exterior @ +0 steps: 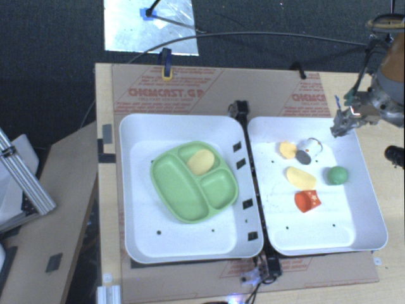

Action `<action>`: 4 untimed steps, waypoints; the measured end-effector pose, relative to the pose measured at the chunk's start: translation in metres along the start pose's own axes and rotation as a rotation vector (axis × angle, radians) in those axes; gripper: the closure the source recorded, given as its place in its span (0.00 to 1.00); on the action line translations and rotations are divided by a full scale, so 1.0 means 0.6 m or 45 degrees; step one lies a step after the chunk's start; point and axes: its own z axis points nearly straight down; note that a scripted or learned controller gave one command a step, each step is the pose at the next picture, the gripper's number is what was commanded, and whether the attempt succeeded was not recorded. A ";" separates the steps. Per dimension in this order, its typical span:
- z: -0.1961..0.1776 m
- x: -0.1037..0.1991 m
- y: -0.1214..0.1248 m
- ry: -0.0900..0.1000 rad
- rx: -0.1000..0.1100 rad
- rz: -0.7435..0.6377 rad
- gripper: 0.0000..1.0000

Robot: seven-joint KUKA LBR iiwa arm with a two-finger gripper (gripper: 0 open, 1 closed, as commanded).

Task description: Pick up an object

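Five small objects lie unobstructed below the end effector, grip state unclear.

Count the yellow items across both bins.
3: one in the green tray's upper compartment, left bin; a small one and a longer one in the right bin.
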 end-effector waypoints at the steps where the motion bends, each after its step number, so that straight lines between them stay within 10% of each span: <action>1: 0.023 0.095 -0.012 0.003 0.007 -0.004 1.00; 4: 0.058 0.346 -0.071 0.004 0.008 -0.005 1.00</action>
